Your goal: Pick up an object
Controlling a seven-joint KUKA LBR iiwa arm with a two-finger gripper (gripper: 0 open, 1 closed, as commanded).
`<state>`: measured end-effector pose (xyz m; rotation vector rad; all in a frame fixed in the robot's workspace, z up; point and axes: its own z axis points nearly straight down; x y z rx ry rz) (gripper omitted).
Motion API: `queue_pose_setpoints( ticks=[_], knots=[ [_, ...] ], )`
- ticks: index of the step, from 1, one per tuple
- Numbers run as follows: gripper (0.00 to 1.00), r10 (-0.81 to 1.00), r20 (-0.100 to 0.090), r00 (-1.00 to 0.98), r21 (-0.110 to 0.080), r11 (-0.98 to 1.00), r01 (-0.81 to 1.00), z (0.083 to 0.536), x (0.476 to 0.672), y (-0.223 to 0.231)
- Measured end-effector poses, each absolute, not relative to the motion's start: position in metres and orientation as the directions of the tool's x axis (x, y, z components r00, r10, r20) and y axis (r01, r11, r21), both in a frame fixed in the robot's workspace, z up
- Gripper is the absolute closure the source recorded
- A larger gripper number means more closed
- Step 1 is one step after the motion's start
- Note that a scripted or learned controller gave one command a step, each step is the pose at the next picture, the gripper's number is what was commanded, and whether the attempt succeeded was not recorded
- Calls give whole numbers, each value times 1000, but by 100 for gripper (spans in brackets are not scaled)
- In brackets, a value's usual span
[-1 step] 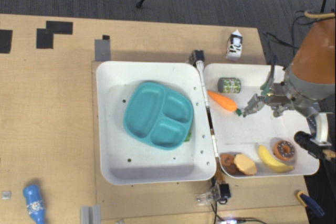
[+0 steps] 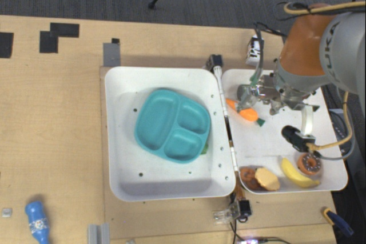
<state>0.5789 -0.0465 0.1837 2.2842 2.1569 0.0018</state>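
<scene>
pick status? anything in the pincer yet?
Done: the arm has reached into the right bin, and the pincer sits low just above the orange carrot. In hand: nothing visibly held; I can't tell its grip state. Left: grasp and lift. The banana and teal tray lie untouched.

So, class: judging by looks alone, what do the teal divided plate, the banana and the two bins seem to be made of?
Teal divided plate: likely moulded plastic, matte with a soft sheen; uniform colour, rounded compartment ridges.
Banana: probably a plastic or rubber toy; flat, even yellow, smooth surface, though a real one cannot be ruled out.
Left bin and right bin: apparently thin white plastic, slightly glossy, with rounded corners.
</scene>
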Motion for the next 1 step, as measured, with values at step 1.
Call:
queue_pose_setpoints(
  ticks=[1],
  knots=[
    [0,998,0,59,1,-59,998,184,579,-47]
  ],
)
